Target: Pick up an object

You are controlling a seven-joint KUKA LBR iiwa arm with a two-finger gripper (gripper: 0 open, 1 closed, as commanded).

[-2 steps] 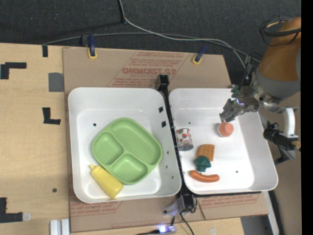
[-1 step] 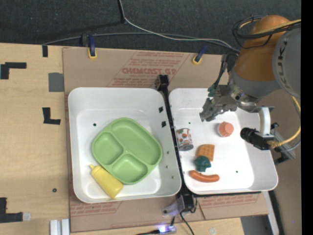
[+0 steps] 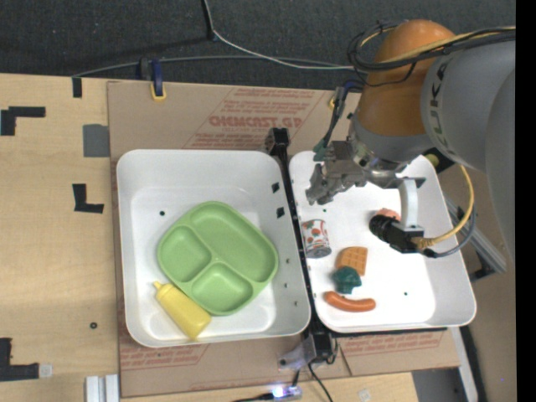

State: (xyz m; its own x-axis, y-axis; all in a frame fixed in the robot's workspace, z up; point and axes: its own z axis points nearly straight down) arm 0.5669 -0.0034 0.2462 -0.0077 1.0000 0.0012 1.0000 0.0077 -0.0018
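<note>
The arm reaches over the right bin, and the gripper hangs above that bin's far left corner, close to the wall shared with the left bin. From this angle I cannot tell whether the gripper is wide or narrow, and nothing can be seen held in it.

A small red-and-white can stands just nearside of the gripper, by the right bin's left wall. Nearer the bin's middle lies an orange waffle, with a teal toy touching its near edge. A red sausage lies just beyond that, toward the near wall.

In the left bin, a green divided plate sits in the middle. A yellow bottle lies against its rim, by the near left corner. Both bins rest on the worktop.
</note>
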